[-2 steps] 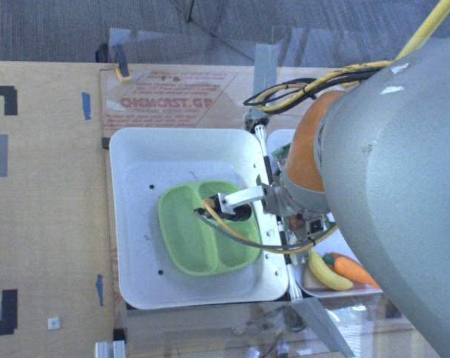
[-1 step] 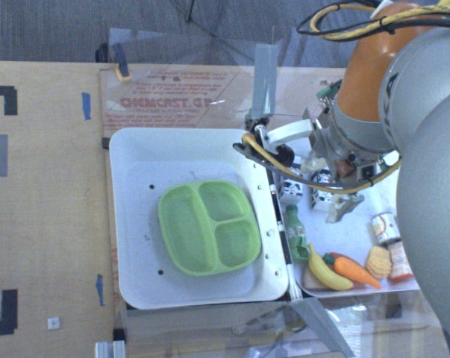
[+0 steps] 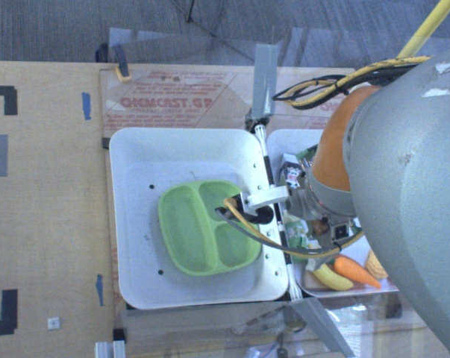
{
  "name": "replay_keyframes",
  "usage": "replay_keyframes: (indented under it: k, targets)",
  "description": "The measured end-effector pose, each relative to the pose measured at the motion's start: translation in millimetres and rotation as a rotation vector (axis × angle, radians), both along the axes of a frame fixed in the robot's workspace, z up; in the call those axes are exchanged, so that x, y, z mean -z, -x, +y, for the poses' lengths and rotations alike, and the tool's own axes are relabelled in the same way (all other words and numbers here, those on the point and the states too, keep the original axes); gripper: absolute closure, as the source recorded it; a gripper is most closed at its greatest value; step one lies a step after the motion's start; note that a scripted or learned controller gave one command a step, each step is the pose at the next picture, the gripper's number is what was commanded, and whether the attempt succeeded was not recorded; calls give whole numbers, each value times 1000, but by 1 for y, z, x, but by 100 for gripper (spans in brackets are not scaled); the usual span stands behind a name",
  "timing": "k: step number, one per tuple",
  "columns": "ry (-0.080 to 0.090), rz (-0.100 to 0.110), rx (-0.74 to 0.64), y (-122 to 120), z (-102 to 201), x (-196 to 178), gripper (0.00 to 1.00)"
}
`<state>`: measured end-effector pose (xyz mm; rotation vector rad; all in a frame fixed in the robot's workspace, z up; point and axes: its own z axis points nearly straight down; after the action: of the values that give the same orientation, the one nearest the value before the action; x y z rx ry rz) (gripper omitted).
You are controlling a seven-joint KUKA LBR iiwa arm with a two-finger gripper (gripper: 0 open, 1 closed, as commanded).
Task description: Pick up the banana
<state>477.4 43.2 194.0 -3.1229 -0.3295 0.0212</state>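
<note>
Hovering over the right shallow white plastic bin [image 3: 295, 134], the two-finger gripper [image 3: 318, 226] is masked by the wrist. Its opening and contents cannot be determined. The small yellow banana [image 3: 330, 276] lies at that bin's near edge, touching the orange carrot [image 3: 357, 272]. Risk: given this crowding, a descent may seize the carrot or strike the bin wall.
</note>
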Motion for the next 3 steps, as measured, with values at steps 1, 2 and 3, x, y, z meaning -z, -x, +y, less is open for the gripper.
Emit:
replay_keyframes:
  k: [1, 2, 3]
  targets:
    - [2, -5, 11, -77, -34, -53, 0]
    - [-1, 0, -38, 0, -17, 14, 0]
    - [2, -3, -11, -3, -49, -119, 0]
